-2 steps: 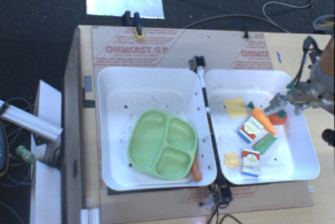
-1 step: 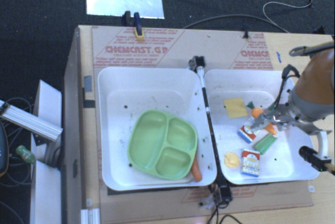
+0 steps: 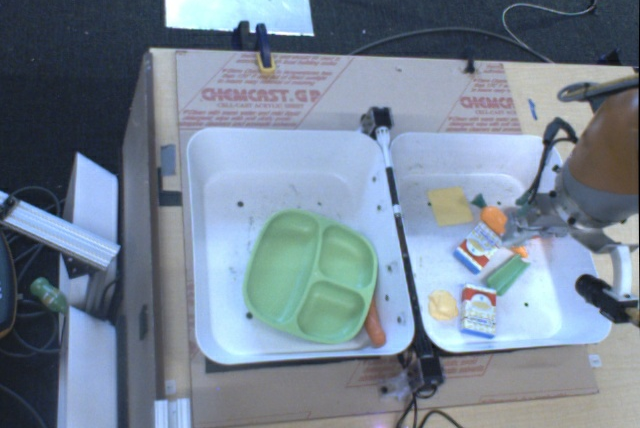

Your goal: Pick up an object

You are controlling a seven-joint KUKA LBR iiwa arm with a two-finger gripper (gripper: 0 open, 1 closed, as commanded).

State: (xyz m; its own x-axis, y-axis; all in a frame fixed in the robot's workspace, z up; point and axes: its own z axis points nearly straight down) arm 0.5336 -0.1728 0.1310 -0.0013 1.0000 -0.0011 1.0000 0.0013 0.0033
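Note:
The right bin [image 3: 440, 161] holds several small items. A flat yellow square [image 3: 450, 206] lies near its middle. Beside it are an orange piece [image 3: 492, 217], a blue and white carton [image 3: 476, 248], a green bar [image 3: 506, 272], a red and white carton [image 3: 479, 308] and a pale yellow lump [image 3: 443, 304]. The arm, with its orange band [image 3: 608, 148], comes in from the right. My gripper [image 3: 520, 227] is low over the cluster, between the orange piece and the green bar. Nothing is visibly held in it.
The left bin [image 3: 230, 161] holds a green divided plate [image 3: 312, 274] with an orange sausage-like piece [image 3: 375, 324] at its lower right edge. A black rod [image 3: 392, 186] runs along the ridge between the bins. Dark floor surrounds the bench.

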